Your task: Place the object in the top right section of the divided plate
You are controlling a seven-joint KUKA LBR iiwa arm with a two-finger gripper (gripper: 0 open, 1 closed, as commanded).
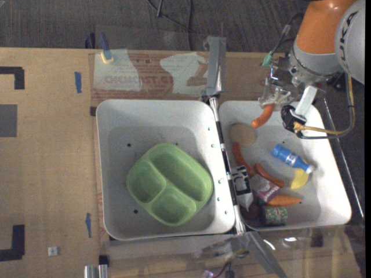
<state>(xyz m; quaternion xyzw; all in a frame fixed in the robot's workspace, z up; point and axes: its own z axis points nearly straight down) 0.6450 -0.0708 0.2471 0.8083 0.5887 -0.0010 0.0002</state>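
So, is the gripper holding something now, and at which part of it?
Yes. The gripper holds a small orange carrot by its upper end; the rest hangs down-left above the right bin.

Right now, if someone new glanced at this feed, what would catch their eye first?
Probably the bright green divided plastic plate, lying alone in the left white bin. Next, the grey arm's gripper above the right white bin, with a small orange carrot-shaped toy between its fingers, lifted above the clutter. Below it lie a blue bottle, a yellow banana-shaped piece and other toy foods.
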